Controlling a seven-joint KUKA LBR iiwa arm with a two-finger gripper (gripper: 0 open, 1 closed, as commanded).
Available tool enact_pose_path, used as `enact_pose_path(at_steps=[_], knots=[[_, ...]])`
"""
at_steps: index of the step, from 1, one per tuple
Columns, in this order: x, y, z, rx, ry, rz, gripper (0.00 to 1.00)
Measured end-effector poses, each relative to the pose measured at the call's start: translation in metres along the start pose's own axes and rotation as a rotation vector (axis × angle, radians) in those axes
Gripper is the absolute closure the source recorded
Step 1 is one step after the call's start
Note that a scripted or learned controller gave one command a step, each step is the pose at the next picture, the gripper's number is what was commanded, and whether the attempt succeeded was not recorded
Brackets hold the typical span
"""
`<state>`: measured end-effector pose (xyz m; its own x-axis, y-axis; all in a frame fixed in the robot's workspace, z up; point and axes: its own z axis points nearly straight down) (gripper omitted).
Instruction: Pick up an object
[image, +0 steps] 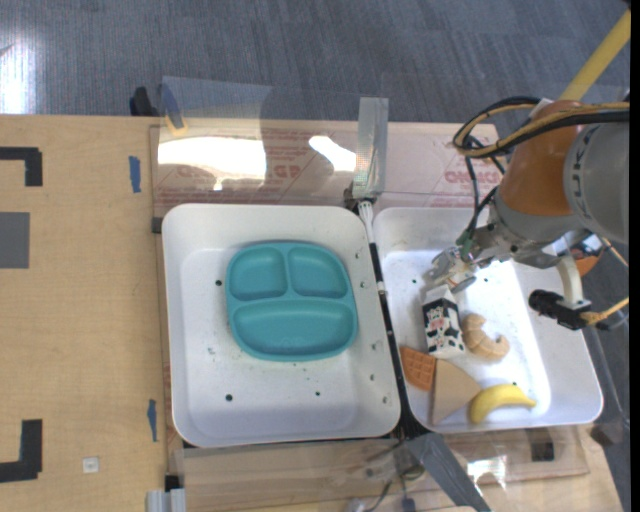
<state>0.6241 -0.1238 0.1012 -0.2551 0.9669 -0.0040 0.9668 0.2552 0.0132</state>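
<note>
Camera view: gripper (452, 268), open or closed cannot be told, hovering just above carton (441, 325); croissant (483, 341) crowding beside it risks a deflected, failed grasp.

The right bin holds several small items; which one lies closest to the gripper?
The black-and-white carton, standing just below the gripper. The croissant, waffle and banana lie farther toward the bin's near edge.
</note>
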Motion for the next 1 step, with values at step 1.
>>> enact_pose_path(at_steps=[1], knots=[[0.0186,0.0238,0.0122,0.003,0.0,0.101,1.0]])
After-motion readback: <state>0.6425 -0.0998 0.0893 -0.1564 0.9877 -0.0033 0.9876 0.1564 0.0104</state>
